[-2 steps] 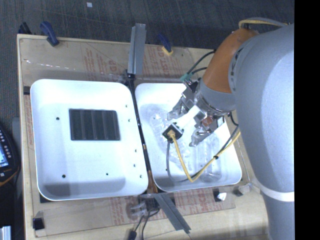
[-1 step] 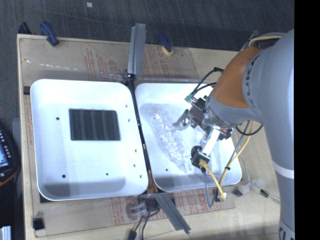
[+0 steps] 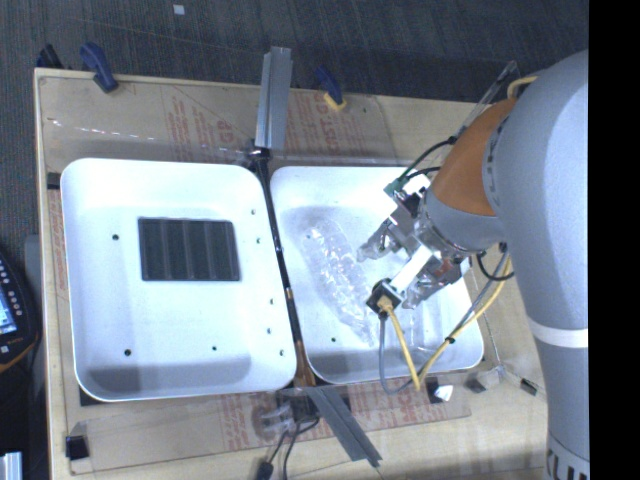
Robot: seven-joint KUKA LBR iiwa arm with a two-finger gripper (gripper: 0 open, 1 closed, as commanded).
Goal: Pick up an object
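Grey and bulky, the arm point(image 3: 545, 258) fills the right side of the view, nearest the camera, its orange band point(image 3: 470, 178) just above the wrist. Below the wrist the gripper point(image 3: 400, 268) hangs over the right bin point(image 3: 300, 198), toward that bin's right half, with yellow cables point(image 3: 405, 343) trailing down to the bin's near edge. Whether the gripper is open or closed I cannot tell from this slant; nothing is plainly held by it. Just left of the gripper lies a clear plastic object point(image 3: 335, 273), crumpled and hard to make out against the white floor; it looks like a transparent bottle or wrapper. Its long axis runs from the bin's far-left area down toward the near-right, one end pointing at the far edge and the other toward the near edge by the cables. It appears to rest on the bin floor, so the pick seems not yet done: the approach looks made, while closing on the object and lifting remain. A dark ribbed panel point(image 3: 189, 249) sits in the left bin point(image 3: 90, 188), well apart from the action.
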